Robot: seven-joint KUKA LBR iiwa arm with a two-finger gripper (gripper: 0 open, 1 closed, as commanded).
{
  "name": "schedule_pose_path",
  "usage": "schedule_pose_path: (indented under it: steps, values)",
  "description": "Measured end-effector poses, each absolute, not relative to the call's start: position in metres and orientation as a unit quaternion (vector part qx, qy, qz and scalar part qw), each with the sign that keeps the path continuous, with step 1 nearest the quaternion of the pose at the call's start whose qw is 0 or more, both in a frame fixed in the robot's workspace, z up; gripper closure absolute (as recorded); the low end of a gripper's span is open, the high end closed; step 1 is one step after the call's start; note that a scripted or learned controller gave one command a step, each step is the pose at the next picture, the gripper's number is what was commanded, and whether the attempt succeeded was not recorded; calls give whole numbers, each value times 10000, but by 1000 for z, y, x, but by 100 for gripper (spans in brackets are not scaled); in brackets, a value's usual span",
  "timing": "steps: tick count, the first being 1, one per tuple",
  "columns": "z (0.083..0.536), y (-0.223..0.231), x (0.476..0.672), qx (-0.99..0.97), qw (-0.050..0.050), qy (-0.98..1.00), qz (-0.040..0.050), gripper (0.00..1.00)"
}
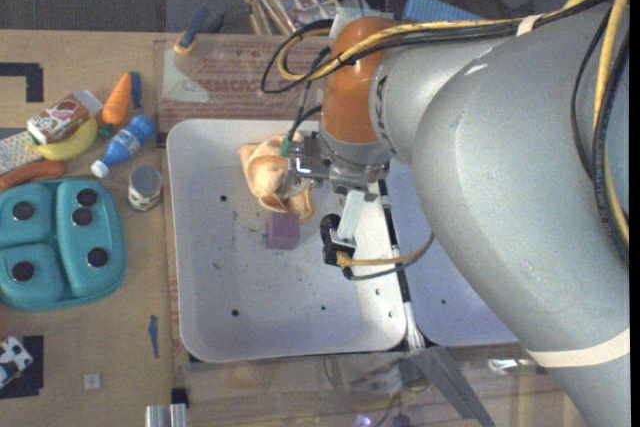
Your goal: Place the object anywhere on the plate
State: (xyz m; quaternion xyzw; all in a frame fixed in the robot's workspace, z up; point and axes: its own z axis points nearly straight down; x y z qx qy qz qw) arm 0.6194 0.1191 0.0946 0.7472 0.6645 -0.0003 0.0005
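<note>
A tan, croissant-shaped object (266, 172) lies in the upper middle of the left white bin (210, 305). My gripper (304, 177) hangs right against its right side, under the orange wrist band, and the wrist hides the gripper's tip. A small purple block (283, 232) lies on the bin floor just below them. The teal plate (62, 240), with several compartments, rests on the bench left of the bin.
Left of the bin the bench bears a small can (145, 187), a blue-and-white bottle (123, 144), a banana (66, 144), a carrot (119, 98) and a sausage (30, 174). The arm covers most of the right bin (440, 315).
</note>
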Motion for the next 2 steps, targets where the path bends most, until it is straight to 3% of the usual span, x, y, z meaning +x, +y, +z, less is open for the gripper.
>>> schedule_pose_path:
  steps: [2]
  values:
    - [95, 119, 619, 7473, 5, 6645, -3, 0]
